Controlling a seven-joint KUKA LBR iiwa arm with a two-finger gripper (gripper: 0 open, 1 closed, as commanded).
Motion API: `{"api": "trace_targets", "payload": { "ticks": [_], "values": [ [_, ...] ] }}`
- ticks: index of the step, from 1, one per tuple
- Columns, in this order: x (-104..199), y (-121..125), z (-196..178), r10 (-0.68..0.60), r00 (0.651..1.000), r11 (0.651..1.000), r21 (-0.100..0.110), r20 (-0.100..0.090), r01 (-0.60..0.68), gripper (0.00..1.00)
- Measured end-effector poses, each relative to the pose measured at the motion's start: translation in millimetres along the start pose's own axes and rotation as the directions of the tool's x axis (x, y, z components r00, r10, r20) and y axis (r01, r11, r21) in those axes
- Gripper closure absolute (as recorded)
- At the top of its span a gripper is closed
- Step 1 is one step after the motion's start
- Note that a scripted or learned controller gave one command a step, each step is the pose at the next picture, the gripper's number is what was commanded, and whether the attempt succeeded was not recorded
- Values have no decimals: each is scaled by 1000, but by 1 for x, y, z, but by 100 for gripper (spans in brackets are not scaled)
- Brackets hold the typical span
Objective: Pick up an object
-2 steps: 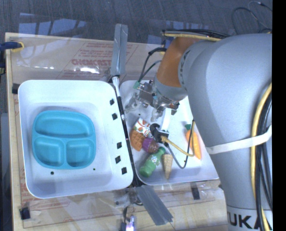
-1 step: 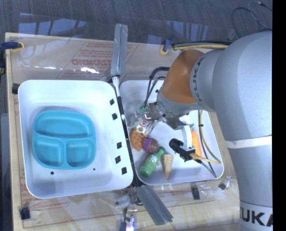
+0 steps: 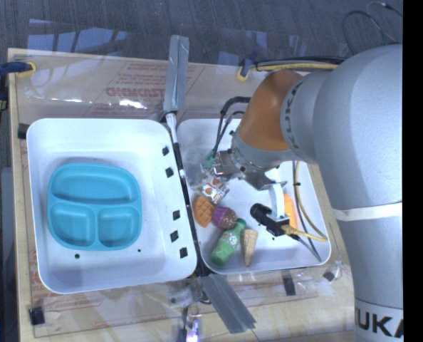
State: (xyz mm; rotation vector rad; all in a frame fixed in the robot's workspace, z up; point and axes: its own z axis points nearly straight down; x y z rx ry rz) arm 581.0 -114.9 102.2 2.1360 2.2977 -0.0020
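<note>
Your jaws (image 3: 218, 171) sit low in the right bin (image 3: 307, 258), just above the small patterned toy (image 3: 216, 189); whether they're parted, I can't tell. Risk: the waffle (image 3: 203, 210) and purple piece (image 3: 223, 217) crowd close, inviting a glancing miss.

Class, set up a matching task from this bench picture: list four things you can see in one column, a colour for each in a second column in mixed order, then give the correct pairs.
Column 1:
1. divided plate in the left bin
2. bottle in the right bin
3. band above the arm's wrist
4. ice-cream cone

Column 2:
A. orange
B. tan
C. light blue
D. green

Pairs: 1-C, 2-D, 3-A, 4-B
</note>
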Motion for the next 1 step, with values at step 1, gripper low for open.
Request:
{"api": "trace_targets", "payload": {
  "ticks": [1],
  "values": [
    [38,-19,-146,3,1000,1000,3,-4,-3,100]
  ]
}}
